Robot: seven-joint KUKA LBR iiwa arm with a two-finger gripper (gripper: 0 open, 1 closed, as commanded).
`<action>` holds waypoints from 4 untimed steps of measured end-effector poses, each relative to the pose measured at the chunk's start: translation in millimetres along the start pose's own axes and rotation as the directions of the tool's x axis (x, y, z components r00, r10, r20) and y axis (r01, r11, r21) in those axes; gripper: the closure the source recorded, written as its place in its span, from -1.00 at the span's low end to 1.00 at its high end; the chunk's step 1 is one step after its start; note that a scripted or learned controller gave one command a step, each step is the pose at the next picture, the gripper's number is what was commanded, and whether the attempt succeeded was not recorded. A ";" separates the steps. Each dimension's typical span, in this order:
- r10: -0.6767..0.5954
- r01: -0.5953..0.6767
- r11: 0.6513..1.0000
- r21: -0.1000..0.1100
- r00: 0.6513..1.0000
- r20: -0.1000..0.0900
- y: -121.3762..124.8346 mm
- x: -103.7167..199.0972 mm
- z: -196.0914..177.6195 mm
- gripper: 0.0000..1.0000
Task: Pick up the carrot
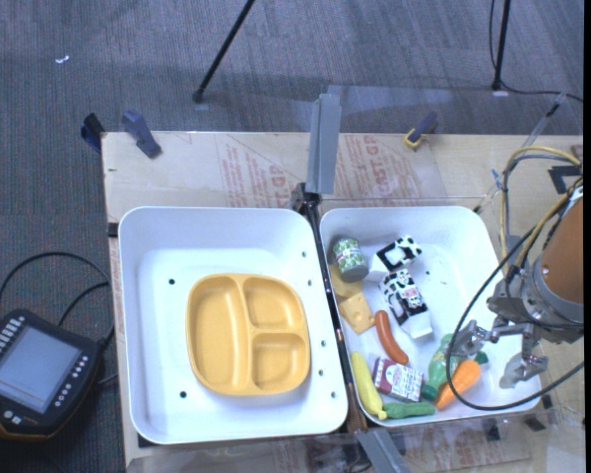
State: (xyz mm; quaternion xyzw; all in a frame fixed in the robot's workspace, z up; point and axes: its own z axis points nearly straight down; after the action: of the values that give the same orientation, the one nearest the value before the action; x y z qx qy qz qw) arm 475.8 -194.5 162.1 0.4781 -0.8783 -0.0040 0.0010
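Upside-down red lettering on bench (pixel 276 170), illegible

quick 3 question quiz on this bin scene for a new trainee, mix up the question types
1. True or false: the yellow divided plate lies in the same bin as the carrot.
2. Multiple choice: the end effector is A) over the left bin, B) at the right bin's near right corner, close to the carrot, C) above the handheld controller on the floor.
3. Fill in: the cheese wedge sits just left of the red ______.

Key
1. False; the plate is in the left bin, the carrot in the right.
2. B
3. sausage
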 end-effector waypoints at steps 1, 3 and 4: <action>-0.133 0.133 0.991 0.001 0.991 0.000 -8.5 10.2 77.4 -1.00; -0.372 0.372 0.928 0.000 0.928 0.000 34.0 -67.2 -72.1 1.00; -0.371 0.371 0.929 0.000 0.929 0.000 33.9 -66.7 -72.1 -1.00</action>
State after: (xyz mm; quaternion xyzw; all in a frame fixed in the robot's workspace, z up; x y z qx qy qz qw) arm 483.9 -120.5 234.6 0.6353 -0.7723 -0.0041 0.0002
